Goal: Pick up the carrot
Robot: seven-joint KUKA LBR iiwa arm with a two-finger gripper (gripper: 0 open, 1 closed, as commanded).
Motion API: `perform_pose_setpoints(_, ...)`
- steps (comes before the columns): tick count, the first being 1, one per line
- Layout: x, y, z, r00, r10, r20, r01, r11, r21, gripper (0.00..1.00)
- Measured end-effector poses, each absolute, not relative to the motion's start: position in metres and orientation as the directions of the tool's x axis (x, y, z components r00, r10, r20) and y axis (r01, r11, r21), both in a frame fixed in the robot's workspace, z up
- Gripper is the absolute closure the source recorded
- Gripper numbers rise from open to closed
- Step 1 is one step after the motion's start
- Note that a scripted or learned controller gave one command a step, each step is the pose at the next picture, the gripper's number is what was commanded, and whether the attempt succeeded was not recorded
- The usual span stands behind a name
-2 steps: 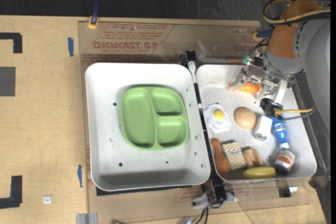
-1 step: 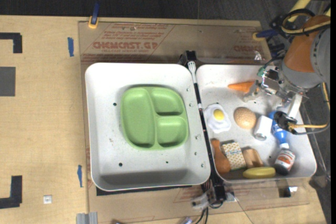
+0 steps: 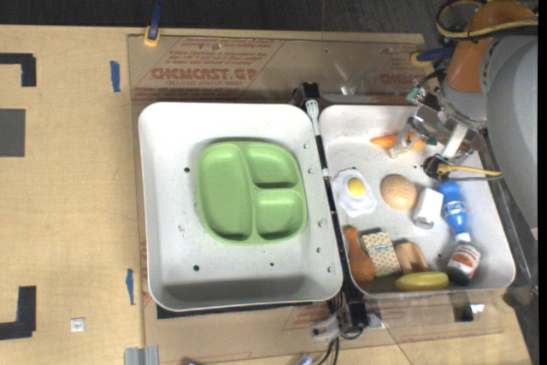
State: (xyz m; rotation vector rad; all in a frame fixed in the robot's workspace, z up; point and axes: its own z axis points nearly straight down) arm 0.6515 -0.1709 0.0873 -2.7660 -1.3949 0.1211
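Carrot [image 3: 386, 141] in right bin, just left of pincer [image 3: 419, 135]

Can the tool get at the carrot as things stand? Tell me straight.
Probably yes. The tool sits right beside the carrot near the far wall of the right bin, and nothing lies on top of the carrot; the fried egg and other items lie nearer the camera.
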Motion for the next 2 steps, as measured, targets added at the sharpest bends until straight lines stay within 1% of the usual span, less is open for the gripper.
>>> perform_pose_setpoints(1, 0.617, -0.191, 0.087, 0.732, 0.682, 0.0, 0.682, -0.732, -0.006, 0.0)
perform_pose_setpoints(2, 0.643, -0.15, 0.087, 0.814, 0.578, -0.049, 0.578, -0.816, -0.023, 0.0)
